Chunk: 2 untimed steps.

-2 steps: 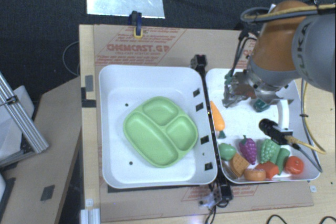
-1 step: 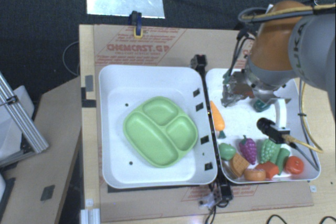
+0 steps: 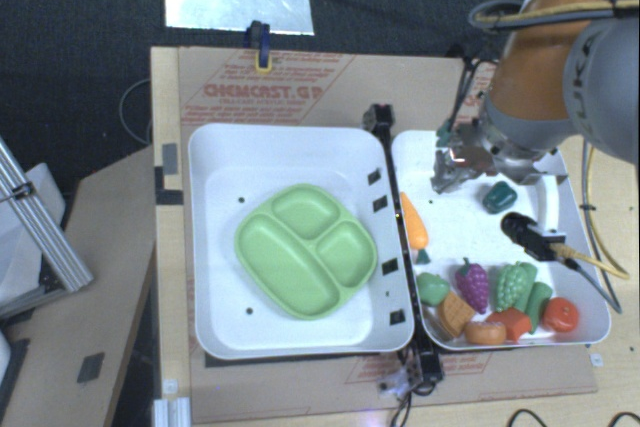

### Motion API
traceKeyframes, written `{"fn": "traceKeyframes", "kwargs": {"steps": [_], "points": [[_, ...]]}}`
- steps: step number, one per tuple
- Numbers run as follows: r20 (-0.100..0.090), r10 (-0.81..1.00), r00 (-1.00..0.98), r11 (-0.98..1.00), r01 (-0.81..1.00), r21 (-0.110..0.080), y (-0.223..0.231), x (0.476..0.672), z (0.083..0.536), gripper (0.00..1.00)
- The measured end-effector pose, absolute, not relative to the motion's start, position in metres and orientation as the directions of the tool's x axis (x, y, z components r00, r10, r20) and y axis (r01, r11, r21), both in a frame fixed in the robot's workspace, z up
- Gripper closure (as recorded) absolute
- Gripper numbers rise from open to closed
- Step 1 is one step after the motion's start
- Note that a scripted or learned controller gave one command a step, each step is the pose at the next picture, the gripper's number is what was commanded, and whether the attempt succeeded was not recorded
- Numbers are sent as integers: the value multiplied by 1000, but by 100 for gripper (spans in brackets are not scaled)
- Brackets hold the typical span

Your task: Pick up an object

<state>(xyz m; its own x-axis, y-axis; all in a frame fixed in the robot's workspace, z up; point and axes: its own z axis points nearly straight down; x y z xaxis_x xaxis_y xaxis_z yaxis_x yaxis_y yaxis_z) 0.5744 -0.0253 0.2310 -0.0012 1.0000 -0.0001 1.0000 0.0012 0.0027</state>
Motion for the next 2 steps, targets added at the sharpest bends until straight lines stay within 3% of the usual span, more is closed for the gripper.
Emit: {"fn": "traceKeyframes", "kwargs": {"steps": [2], "points": [[0, 1000, 0, 0, 1000, 0, -22, 562, 217, 100]]}}
